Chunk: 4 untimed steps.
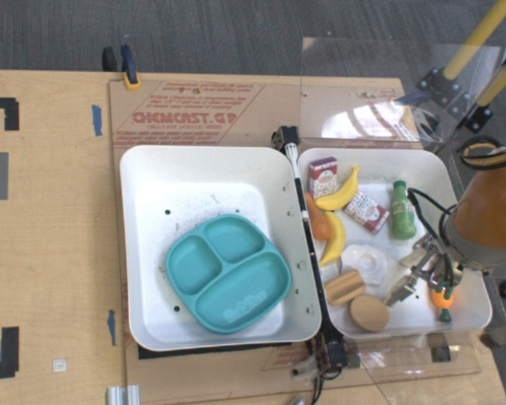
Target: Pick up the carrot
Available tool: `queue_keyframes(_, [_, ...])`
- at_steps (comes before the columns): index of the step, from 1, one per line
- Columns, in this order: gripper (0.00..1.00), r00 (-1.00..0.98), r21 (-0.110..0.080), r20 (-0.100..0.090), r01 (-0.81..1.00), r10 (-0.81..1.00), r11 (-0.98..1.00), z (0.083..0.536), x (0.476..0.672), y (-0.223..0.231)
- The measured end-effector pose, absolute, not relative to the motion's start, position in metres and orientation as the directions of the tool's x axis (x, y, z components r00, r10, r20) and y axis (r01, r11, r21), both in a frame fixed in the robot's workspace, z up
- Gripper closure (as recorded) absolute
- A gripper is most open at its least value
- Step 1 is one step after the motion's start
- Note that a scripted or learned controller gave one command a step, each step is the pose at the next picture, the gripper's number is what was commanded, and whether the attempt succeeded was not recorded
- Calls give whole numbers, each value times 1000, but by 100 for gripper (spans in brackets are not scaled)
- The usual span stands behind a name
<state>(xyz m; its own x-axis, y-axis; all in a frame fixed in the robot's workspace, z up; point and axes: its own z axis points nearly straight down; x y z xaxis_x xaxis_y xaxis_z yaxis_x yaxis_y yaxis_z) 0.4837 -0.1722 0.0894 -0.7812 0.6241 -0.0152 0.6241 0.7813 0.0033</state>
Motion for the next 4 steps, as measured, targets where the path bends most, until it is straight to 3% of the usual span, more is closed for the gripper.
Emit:
queue_keyframes(1, [0, -855, 5, -19, 518, 518, 855, 89, 484, -223])
queue_keyframes(2, [0, -829, 3, -16, 559, 559, 829, 89, 484, -205])
queue_keyframes(3, [0, -608, 17, -5, 794, 794, 608, 89, 486, -217])
queue_keyframes(4, [0, -404, 11, -11, 915, 915, 404, 89, 484, -198])
